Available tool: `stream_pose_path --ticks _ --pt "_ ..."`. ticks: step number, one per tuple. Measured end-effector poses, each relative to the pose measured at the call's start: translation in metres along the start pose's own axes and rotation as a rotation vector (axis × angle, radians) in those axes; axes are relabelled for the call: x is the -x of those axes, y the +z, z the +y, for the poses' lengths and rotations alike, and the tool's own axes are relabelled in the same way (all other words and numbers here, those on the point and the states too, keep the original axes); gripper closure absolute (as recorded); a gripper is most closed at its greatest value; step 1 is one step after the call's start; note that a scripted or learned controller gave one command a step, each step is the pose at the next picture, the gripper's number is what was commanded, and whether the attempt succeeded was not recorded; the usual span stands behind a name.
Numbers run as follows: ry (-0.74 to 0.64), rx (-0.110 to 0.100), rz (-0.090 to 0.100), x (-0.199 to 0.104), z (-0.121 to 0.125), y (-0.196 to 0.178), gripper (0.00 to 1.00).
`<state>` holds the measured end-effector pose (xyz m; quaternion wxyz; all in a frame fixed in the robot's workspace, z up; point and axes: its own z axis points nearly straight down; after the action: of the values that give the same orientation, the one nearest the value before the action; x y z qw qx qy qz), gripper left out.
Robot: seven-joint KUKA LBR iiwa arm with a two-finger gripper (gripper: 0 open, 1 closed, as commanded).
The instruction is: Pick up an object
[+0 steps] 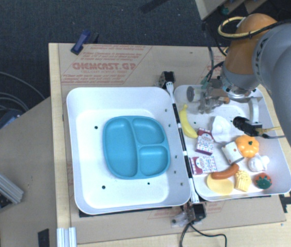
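At the near edge of the surface [135, 225] we see two white bins. The right bin [284, 181] holds crowded toy food: sausage [224, 172], pumpkin [247, 145], banana [187, 123]. The left bin [84, 117] holds a blue divided plate [135, 146] with open margins. Farther back, the end effector [207, 103] hangs over the right bin's far corner; we cannot tell its state.

Arm [269, 50] hangs over the right bin [284, 181], seemingly just above the banana [187, 123].
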<state>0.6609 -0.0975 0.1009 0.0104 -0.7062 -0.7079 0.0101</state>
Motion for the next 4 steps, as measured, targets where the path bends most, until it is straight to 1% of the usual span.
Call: stream_pose_path --ticks 1,2,3,4 --pt "0.000 -0.001 0.000 0.000 0.000 0.000 0.00" --pt "0.003 0.026 0.000 0.040 0.005 0.016 0.00" --pt "0.002 0.029 -0.001 0.039 0.006 0.005 1.00" --pt "0.002 0.028 -0.001 0.039 0.006 0.005 0.00"
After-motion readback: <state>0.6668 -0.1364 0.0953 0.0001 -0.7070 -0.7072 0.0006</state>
